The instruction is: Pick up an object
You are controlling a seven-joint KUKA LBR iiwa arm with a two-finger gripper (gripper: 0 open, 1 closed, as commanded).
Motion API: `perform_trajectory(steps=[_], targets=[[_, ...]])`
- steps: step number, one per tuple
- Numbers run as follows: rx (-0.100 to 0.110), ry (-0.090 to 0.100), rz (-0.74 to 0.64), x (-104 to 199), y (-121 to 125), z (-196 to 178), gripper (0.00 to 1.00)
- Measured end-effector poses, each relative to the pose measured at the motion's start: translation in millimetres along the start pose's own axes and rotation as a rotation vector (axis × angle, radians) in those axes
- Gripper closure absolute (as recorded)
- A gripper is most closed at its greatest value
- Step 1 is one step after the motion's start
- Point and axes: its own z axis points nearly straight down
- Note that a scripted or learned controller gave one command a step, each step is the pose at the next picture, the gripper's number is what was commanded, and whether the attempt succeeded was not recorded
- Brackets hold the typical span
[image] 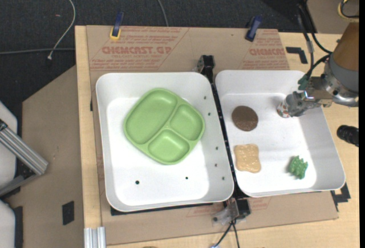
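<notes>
White left bin: green three-compartment plate, tilted askew | right bin: brown round cookie near the divider, tan toast slice below it, green broccoli piece at lower right | gripper: over the right bin's upper part, right of the cookie; finger opening cannot be told, nothing visibly held.

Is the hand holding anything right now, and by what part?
Nothing visible in the hand; it sits in the right bin, apart from the brown disc.
</notes>
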Motion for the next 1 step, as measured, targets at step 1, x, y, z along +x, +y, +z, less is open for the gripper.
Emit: perform_trajectory(steps=[1], targets=[[0.000, 0.000, 0.000, 0.0, 1.1, -28.3, 1.00]])
